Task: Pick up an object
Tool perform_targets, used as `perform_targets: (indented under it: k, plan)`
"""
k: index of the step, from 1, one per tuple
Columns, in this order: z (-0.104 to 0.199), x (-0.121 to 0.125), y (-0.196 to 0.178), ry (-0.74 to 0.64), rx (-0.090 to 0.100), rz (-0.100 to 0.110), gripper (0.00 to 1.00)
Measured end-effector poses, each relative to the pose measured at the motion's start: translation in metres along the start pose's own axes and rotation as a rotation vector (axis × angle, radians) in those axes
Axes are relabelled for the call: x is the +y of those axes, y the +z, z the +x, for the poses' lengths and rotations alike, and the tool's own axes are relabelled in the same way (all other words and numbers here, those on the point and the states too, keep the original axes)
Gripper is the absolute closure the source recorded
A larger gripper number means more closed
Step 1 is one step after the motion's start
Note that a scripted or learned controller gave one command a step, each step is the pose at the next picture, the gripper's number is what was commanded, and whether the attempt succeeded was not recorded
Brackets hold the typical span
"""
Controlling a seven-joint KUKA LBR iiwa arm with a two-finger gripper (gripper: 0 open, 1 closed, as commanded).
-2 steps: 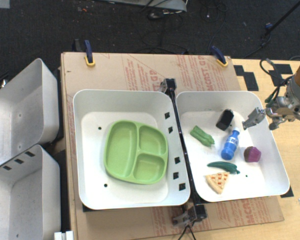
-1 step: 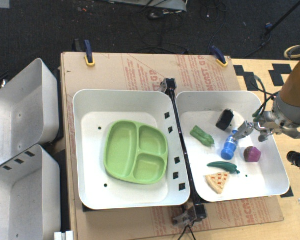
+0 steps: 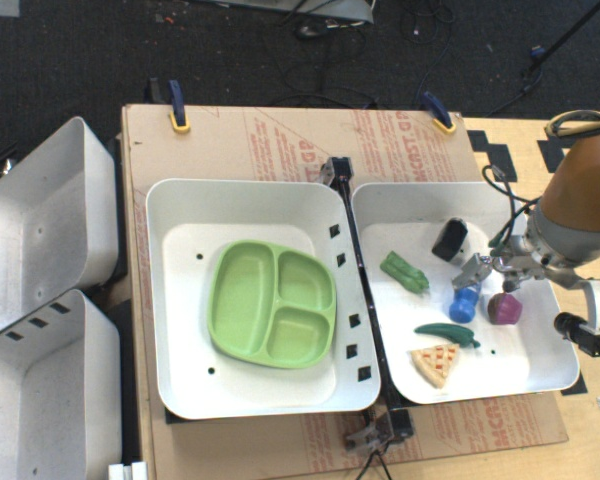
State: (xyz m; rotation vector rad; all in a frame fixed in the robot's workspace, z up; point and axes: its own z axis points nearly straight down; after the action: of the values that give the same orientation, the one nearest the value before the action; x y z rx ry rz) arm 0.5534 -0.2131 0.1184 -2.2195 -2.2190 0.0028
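The arm (image 3: 580,203) runs off the right edge — its upper part is cut away. Whether the gripper (image 3: 483,273) touches the blue object (image 3: 464,304) cannot be told, and its wrist covers part of the right bin (image 3: 400,200).

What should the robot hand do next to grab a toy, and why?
Probably lower a little onto the blue toy. The gripper hangs just above it in the right bin and holds nothing. The purple toy sits close beside the blue one, so it should come straight down.
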Motion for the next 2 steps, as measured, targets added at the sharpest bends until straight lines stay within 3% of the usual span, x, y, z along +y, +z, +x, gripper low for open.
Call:
perform_targets:
  k: [1, 2]
  plan:
    - [0.001, 0.0, 0.028, 0.0, -0.001, -0.001, 0.0]
    - [0.001, 0.001, 0.016, 0.0, -0.001, -0.005, 1.0]
